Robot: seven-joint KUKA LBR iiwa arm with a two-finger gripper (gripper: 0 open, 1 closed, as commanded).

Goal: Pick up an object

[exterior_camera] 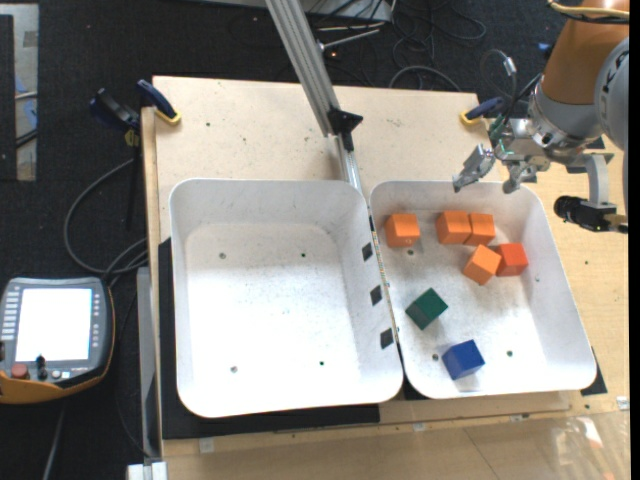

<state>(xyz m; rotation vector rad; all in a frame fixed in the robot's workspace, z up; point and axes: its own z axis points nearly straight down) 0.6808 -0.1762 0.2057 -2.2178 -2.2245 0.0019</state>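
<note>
The arm is reaching in from the right, its gripper [497, 171] hanging above the far rim of the right bin [570, 313] with its two fingers spread wide and nothing lying between them. Inside that bin, a lone orange block [403, 229] is sitting toward the far left, close to the divide between the bins. To its right, two orange blocks [466, 227] are resting side by side and touching, almost directly under and just nearer than the gripper. A little nearer again, another orange block [482, 264] is lying tilted against a redder orange block [513, 258] on its right. A green block [427, 307] is sitting near the middle of the bin, turned at an angle, and a blue block [463, 358] is resting toward the near edge. The left bin [195, 268] is lying alongside, touching the right one along their shared edge. A slanted metal pole [305, 53] is coming down from the far side to the point where the two bins meet. A teach pendant [52, 338] with a bright screen is lying off the bench at the far left.
</note>
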